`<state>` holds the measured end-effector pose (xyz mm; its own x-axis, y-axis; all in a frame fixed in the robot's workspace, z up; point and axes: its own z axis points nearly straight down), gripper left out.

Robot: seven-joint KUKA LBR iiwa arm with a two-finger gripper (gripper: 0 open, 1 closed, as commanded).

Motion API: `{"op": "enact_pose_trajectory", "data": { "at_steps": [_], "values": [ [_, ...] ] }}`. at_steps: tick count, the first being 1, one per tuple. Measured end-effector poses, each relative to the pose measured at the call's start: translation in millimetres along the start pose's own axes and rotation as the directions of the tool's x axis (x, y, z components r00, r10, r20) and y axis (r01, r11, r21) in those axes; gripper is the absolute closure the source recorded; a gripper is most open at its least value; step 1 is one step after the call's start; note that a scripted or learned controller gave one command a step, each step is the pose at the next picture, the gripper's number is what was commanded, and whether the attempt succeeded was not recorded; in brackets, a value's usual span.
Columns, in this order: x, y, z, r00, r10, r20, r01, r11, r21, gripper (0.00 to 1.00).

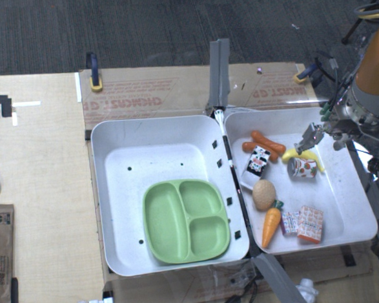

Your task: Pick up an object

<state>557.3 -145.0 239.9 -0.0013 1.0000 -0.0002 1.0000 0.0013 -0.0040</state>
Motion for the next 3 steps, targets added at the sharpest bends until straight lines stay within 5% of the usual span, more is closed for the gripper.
{"op": "enact_pose_trajectory", "data": {
  "at_steps": [1,2,3],
  "values": [
    [-9,14,102,1.000,-0.010,0.000,0.010,1.000,-0.002,0.00],
    [-35,37,146,0.999,-0.040,0.003,0.040,0.999,-0.007,0.00],
    [-36,37,138,0.999,-0.037,0.002,0.037,0.999,-0.006,1.00]
  ]
}}
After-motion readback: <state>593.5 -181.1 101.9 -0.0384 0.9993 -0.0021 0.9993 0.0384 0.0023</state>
